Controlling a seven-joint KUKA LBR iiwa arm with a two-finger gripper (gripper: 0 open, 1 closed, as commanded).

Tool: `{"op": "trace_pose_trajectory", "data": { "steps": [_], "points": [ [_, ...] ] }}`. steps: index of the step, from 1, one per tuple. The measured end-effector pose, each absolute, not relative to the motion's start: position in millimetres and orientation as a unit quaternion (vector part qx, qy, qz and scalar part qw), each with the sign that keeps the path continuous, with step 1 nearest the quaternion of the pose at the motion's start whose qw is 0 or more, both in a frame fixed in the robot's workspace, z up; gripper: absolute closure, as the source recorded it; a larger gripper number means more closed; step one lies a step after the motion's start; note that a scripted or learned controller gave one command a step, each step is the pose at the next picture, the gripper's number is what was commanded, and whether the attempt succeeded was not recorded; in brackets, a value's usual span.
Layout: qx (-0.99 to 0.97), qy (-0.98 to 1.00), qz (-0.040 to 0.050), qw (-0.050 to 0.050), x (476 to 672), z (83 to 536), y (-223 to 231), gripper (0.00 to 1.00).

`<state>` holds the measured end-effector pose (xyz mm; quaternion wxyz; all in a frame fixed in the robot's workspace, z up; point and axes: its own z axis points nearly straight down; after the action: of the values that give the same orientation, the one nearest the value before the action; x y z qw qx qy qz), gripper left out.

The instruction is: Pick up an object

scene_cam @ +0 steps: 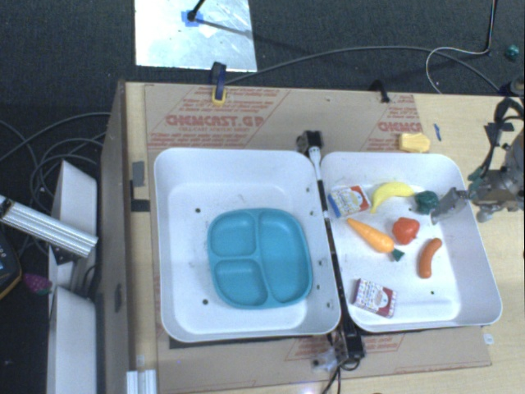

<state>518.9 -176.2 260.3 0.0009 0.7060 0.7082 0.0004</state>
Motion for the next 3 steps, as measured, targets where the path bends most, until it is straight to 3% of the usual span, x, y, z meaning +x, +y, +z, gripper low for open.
{"op": "trace_pose_trajectory", "data": {
  "steps": [1, 2, 3],
  "points": [
    [0.706, 0.708, -0.0002, -0.001, 568.3, 137, -141, 0.00],
    [0.706, 0.708, 0.0016, 0.003, 578.0, 88, -128, 0.00],
    [0.709, 0.705, -0.0090, -0.012, 662.9, 82, -129, 0.00]
  ]
}}
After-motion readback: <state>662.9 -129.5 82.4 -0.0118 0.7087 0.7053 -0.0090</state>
